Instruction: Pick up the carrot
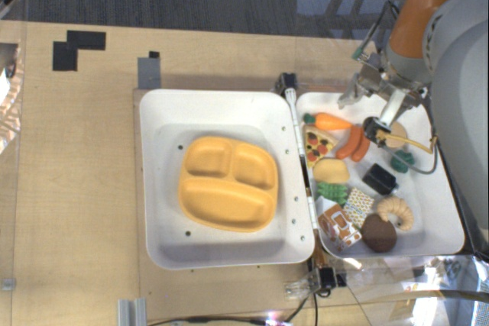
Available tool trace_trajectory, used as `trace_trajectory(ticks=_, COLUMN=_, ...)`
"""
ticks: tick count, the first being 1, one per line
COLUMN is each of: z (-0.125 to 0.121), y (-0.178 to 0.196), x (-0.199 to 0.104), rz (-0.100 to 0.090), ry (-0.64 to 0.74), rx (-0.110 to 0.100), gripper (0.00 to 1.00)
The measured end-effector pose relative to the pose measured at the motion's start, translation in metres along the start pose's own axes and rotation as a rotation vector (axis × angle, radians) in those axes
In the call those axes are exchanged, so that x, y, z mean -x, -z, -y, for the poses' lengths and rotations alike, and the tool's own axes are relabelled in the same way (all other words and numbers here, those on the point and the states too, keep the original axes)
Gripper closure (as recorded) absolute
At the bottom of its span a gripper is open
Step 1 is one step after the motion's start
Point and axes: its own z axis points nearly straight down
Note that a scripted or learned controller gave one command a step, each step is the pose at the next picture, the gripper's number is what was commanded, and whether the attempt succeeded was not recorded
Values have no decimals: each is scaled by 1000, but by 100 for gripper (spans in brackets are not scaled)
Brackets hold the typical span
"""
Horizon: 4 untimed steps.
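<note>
The carrot (333, 121) lies in the right-hand bin (432, 187), near its far left corner, just beyond a pizza slice (316, 141). The pincer (370, 91) hangs near the carrot, to its right. Whether it is released or clenched, I cannot tell.

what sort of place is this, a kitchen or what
Likely a robotics lab bench, not a kitchen: a robot arm reaches over the right bin, which holds toy food such as a carrot; the left bin holds a yellow tray.
</note>
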Motion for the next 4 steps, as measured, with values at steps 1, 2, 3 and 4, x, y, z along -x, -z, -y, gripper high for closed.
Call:
trace_trajectory(ticks=1, z=25, y=-70, x=13, rz=3, ry=100, rx=-1, gripper=0)
trace_trajectory(ticks=2, z=73, y=-80, x=73, rz=0, ry=426, rx=6, gripper=0)
trace_trajectory(ticks=3, z=3, y=22, x=-29, rz=-5, ry=371, rx=10, gripper=0)
trace_trajectory(ticks=4, z=-2, y=-82, x=-18, rz=-1, ry=497, rx=3, gripper=0)
